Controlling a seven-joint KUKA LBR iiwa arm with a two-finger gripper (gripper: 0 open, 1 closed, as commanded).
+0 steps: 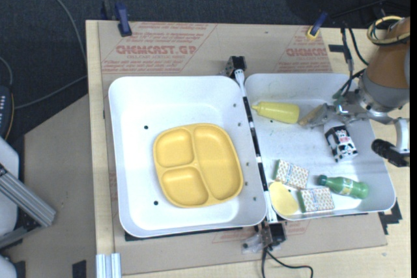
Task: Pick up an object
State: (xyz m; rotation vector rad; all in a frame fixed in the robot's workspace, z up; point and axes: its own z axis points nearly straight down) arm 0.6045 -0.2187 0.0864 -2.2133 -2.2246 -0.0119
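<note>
The light is bright and even, and it seems to come from above. The two white bins [124, 140] shine so much that their walls look washed out, and things in them cast only small, soft shadows. The dark floor [52, 29] looks dim, and the whole picture is a little fuzzy and grainy.

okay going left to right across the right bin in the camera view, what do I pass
yellow bottle → gripper → cow toy → green bottle
</note>
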